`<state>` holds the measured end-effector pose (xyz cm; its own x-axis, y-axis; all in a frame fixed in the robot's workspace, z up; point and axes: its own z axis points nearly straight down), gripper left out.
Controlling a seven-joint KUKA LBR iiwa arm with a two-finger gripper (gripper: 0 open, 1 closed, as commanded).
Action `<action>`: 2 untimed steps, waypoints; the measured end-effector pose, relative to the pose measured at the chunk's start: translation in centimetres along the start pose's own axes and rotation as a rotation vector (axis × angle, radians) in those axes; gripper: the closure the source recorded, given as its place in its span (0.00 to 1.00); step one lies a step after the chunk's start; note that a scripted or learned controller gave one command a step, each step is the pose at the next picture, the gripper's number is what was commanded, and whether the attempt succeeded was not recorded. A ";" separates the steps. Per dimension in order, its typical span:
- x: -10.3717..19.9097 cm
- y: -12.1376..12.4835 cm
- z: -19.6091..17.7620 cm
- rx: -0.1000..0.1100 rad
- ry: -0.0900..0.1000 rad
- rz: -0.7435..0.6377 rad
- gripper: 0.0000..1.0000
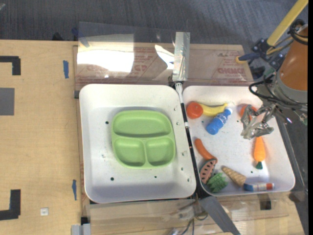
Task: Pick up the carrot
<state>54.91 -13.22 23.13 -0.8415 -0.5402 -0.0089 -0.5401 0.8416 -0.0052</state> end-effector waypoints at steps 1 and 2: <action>4.7 1.9 2.8 -0.006 0.006 -0.218 1.00; 3.7 -1.6 -7.4 0.003 0.000 -0.380 1.00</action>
<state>52.59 -16.56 30.47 -0.5811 -0.8138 -0.0060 -0.8137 0.5811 -0.0107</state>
